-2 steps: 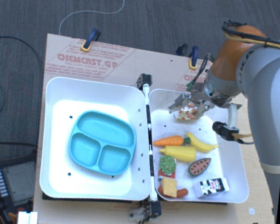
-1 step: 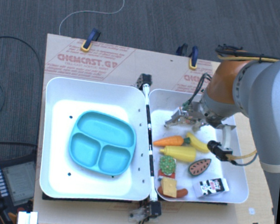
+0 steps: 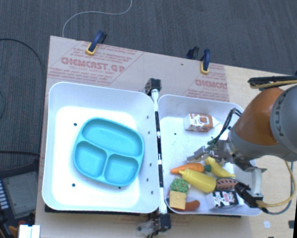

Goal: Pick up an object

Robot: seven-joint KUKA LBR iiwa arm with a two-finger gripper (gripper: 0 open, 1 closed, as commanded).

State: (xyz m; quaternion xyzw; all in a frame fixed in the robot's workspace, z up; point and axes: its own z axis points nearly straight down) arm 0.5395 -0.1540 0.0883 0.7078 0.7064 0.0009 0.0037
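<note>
The right bin (image 3: 175, 128) holds a pile of toy food along its front. In the pile are an orange carrot (image 3: 186, 169), a yellow mustard bottle (image 3: 201, 181), a banana (image 3: 218, 168), a green broccoli (image 3: 179, 185), a yellow block (image 3: 177, 199), a red sausage (image 3: 193, 204) and a black-and-white carton (image 3: 225, 199). A brown-and-white packet (image 3: 199, 122) lies alone near the bin's back. My gripper (image 3: 202, 153) hangs low in the middle of the right bin, just above the carrot and the banana's left end. Nothing shows as lifted.
The left bin (image 3: 65, 101) holds a blue three-compartment tray (image 3: 108, 151). A black divider rail (image 3: 157, 138) runs between the bins. My arm's orange band (image 3: 260, 120) overhangs the right bin's right side. Blue clamps (image 3: 97, 40) sit at the board's back edge.
</note>
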